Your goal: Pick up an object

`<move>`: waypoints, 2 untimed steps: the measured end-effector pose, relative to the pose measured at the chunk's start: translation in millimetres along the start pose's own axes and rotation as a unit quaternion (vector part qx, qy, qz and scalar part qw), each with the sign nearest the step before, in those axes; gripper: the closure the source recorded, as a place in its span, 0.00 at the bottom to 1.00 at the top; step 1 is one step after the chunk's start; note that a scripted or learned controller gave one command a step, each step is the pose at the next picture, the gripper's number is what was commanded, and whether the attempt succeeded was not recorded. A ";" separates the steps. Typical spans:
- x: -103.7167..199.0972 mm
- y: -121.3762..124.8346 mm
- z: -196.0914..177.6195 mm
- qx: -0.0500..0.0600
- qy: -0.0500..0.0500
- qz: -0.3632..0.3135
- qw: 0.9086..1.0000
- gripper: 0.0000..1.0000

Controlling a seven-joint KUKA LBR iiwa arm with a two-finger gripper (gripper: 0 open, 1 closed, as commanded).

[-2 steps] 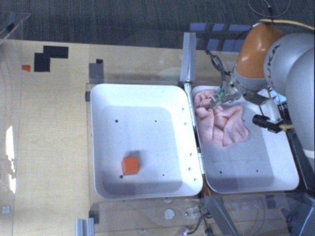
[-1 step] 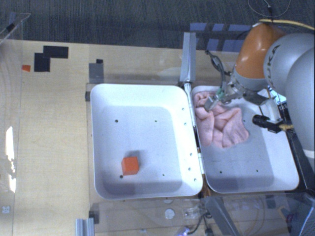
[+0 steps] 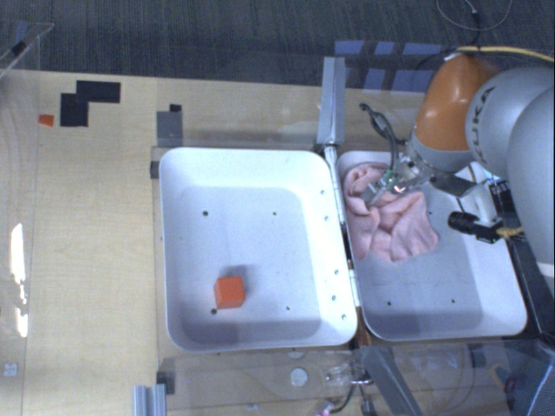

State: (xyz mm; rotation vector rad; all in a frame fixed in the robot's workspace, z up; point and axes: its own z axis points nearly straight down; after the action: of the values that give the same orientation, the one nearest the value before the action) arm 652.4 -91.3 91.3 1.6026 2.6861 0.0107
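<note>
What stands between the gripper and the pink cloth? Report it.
Nothing visible. The gripper is already down at the pink cloth, at the cloth's upper edge in the right bin. The orange block lies apart in the left bin, well clear of that path.

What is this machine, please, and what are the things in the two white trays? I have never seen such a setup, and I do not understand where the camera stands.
The camera is fixed above a wooden bench and looks down at a slant. The big grey and orange shape at the right is a robot arm. At its end is a gripper, a small tool for picking things up. Two shallow white bins sit side by side. The left bin holds a small orange block. The right bin holds a crumpled pink cloth. The gripper is down at the cloth's upper part, but the picture is too unclear to say whether it holds the cloth.
</note>
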 end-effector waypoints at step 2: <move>1.7 3.7 0.7 0.001 0.000 0.085 0.996 0.00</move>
State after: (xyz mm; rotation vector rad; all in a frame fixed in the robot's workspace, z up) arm 654.9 -88.1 90.6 1.8254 2.5424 0.0107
